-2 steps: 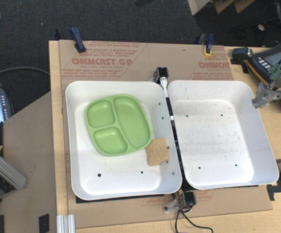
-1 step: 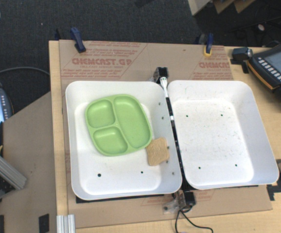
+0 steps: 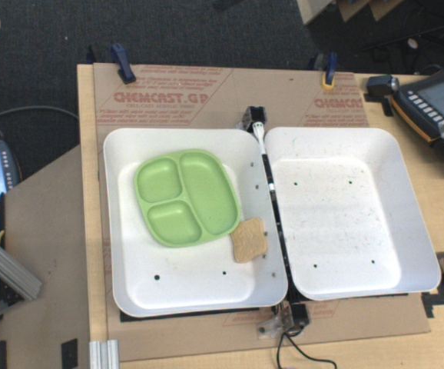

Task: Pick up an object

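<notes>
Whether the end effector is released, clenched or grasping anything I cannot tell, and the arm's pose is likewise beyond judging here; nothing in the bins looks lifted, so the pick seems not yet made. The candidates both lie in the left bin (image 3: pixel 122 267): a green compartment plate (image 3: pixel 187 198), flat and set at a slant in the upper middle, and a small tan sponge-like square (image 3: pixel 249 241) touching the plate's lower right edge, close to the wall shared with the right bin (image 3: pixel 406 206). The tan piece probably offers the easier grasp, being small and thick, though its nearness to plate and wall leaves little room around it; the plate's low rim gives less to close on. Both bins sit side by side on a brown sheet printed CHEMCAST (image 3: pixel 160 94), held to the desk (image 3: pixel 45 206) by clamps (image 3: pixel 122 62) at the far edge, presumably to stop shifting.
</notes>
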You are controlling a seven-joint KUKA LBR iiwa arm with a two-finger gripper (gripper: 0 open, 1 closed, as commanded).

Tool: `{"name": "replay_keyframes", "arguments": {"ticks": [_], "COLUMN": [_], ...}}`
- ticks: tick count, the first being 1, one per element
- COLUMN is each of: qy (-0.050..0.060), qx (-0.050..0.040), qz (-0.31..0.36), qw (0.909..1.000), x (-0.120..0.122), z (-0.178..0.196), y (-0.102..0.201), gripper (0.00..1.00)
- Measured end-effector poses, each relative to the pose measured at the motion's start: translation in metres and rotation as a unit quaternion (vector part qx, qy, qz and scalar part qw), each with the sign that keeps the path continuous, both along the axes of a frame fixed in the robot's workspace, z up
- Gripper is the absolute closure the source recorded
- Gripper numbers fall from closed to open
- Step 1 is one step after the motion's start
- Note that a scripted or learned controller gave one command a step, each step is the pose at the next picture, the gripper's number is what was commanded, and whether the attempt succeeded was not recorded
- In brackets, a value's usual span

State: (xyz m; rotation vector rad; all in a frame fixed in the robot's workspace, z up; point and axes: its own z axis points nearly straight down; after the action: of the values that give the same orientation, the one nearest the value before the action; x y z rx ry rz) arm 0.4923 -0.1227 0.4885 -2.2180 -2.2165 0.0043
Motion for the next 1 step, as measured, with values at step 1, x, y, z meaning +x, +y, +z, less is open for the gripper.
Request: {"name": "replay_keyframes", "arguments": {"ticks": [1], "qy": [0.001], "qx": [-0.0015], "qz": [-0.004], "qw": [1.0000], "x": [0.0293], "z": [-0.0862], "y": [-0.1069], "gripper": [1.00]}}
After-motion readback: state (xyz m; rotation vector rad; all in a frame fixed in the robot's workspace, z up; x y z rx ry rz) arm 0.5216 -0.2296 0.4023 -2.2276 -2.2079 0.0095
